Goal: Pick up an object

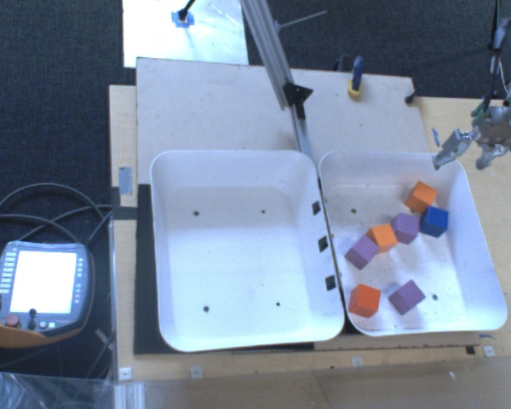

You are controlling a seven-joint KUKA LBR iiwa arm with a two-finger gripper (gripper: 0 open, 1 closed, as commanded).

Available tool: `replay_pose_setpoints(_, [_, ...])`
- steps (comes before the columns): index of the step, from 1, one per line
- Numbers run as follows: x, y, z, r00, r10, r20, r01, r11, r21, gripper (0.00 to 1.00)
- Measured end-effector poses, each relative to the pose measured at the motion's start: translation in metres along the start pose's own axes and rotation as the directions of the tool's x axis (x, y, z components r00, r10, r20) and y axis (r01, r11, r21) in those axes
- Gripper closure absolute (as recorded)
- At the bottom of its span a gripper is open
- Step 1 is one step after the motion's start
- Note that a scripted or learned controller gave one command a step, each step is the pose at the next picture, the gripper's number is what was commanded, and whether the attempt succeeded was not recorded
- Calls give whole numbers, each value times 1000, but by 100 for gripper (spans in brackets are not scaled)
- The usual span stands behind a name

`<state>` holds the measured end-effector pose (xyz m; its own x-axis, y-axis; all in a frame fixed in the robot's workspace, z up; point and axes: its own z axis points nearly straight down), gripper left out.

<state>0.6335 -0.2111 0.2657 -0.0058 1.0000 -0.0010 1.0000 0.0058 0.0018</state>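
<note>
six blocks in right bin (485, 262), clustered mid-bin | gripper (470, 149) above bin's far right corner, jaws apart, holding nothing | risk: tight orange block (382, 237) and purple block (405, 227) pair, fingers could jam

A robot lab: a bench (238, 100) with two white bins (179, 313), a teach pendant (38, 292) with cables, dark carpet (51, 75).

Three orange cubes (422, 196), three purple cubes (405, 227), one blue cube (434, 221).
</note>
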Motion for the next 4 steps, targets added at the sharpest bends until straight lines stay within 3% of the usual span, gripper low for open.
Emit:
replay_pose_setpoints(1, [0, 0, 0, 1000, 1, 1, -1, 1000, 0, 0])
replay_pose_setpoints(3, [15, 3, 111, 1000, 0, -2, 0, 1000, 5, 0])
replay_pose_setpoints(4, [12, 12, 149, 1000, 1, 5, -1, 1000, -15, 0])
